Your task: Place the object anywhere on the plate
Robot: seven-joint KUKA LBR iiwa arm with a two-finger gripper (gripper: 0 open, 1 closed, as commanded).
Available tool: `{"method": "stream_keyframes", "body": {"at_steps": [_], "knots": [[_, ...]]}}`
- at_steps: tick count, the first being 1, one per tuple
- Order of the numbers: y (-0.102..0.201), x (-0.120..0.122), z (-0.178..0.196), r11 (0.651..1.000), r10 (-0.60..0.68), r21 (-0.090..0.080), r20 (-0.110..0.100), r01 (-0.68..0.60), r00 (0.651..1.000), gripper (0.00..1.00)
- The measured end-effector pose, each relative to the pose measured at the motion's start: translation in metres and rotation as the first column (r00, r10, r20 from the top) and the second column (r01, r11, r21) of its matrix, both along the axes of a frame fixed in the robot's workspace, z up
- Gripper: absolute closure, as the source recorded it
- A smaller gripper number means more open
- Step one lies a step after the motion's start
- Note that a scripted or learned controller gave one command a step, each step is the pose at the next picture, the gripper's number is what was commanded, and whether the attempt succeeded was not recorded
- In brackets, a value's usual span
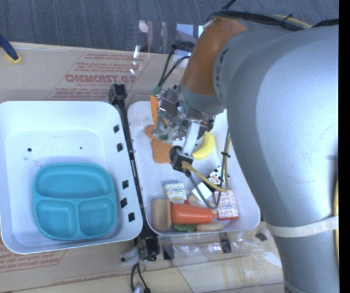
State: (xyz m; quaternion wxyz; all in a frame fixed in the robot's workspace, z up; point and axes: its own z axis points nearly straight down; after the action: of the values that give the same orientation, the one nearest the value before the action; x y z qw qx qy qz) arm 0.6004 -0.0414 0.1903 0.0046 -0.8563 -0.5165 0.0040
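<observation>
In the right bin, claw hovers over orange food pieces; grip state unclear, cannot tell. Teal plate sits in left bin, toward 8 o'clock from claw.

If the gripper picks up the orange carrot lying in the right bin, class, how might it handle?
The carrot looks rounded and tapered, so it may roll or slip between fingers. It looks like smooth toy plastic, probably stiff and light. Neighbouring items crowd it in the right bin, so they may shift.

Reached in from the right, orange-banded wrist bent down, gripper lowered at the far end.
</observation>
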Motion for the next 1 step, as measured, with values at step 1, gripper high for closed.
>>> {"method": "stream_keyframes", "body": {"at_steps": [1], "knots": [[0.0339, -0.0071, 0.0401, 0.994, 0.108, -0.004, 0.013, -0.108, 0.994, 1.00]]}}
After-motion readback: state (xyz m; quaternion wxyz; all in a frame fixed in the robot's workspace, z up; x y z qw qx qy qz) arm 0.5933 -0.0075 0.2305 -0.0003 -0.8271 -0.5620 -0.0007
